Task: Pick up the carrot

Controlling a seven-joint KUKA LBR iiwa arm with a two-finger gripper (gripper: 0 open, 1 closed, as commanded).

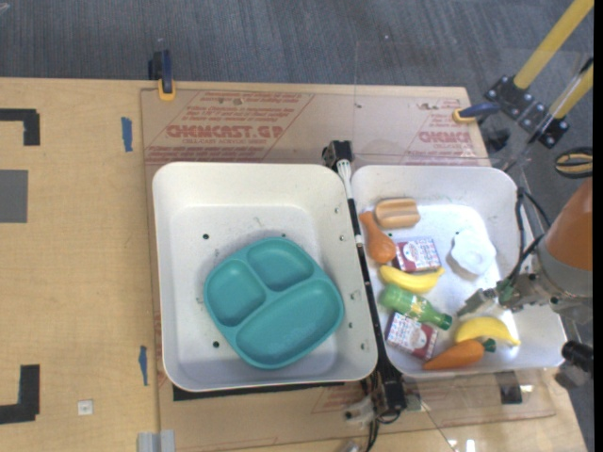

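Observation:
The carrot (454, 354), orange with a green stub at its right end, lies along the front wall of the right bin (499, 185). It touches a yellow banana (485, 329) just above it. My gripper (490, 298) reaches in from the right and hangs over the banana, a little up and to the right of the carrot. Nothing shows in its grasp. A second orange tapered piece (378, 241) lies by the bin's left wall.
The right bin also holds a hot dog (397, 213), two small red cartons (416, 252) (412, 335), another banana (410, 279), a green bottle (415, 307) and a white round lump (471, 254). The left bin (179, 252) holds a teal divided plate (273, 301).

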